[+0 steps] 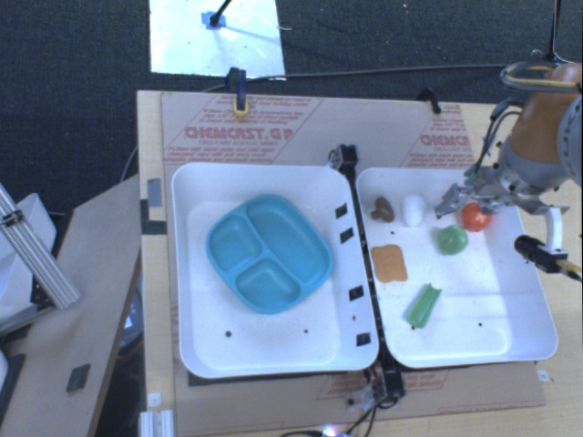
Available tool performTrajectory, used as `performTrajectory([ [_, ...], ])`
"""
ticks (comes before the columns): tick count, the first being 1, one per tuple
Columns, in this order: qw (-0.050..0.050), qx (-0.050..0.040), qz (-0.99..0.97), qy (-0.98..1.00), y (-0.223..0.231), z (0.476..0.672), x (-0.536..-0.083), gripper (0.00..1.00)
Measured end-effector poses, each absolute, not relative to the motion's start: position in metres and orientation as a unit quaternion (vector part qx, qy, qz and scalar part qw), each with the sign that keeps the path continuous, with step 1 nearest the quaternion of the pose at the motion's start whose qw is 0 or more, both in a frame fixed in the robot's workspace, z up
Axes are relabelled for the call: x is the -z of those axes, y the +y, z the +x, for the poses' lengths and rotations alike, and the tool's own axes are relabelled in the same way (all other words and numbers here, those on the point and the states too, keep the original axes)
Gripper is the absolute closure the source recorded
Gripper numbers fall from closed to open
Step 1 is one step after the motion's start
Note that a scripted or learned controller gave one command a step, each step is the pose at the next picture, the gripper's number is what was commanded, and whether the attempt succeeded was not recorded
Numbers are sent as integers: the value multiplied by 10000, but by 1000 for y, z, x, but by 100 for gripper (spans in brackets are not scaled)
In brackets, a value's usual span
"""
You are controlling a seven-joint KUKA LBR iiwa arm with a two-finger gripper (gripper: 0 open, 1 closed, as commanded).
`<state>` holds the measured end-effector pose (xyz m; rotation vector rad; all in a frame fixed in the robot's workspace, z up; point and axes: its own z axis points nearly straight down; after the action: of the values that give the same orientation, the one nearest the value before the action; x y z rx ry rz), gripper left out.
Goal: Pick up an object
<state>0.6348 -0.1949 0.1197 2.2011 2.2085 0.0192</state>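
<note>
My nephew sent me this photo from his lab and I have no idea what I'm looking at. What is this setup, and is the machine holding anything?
This is one picture from a camera fixed above a workbench, looking down at a slant. The grey and orange machine on the right is a robot arm; its gripper hangs over the right-hand bin. Two shallow white bins sit side by side. The left bin holds a blue divided plate. The right bin holds small toy-like items: a brown lump, a white ball, a red piece, a green round piece, an orange square and a green stick. The gripper is right beside the red piece, but I cannot tell whether it holds it.
</note>
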Motion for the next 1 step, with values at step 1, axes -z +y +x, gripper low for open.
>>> performTrajectory([
  [1,118,-62,7052,7088,-195,635,-128,100],
])
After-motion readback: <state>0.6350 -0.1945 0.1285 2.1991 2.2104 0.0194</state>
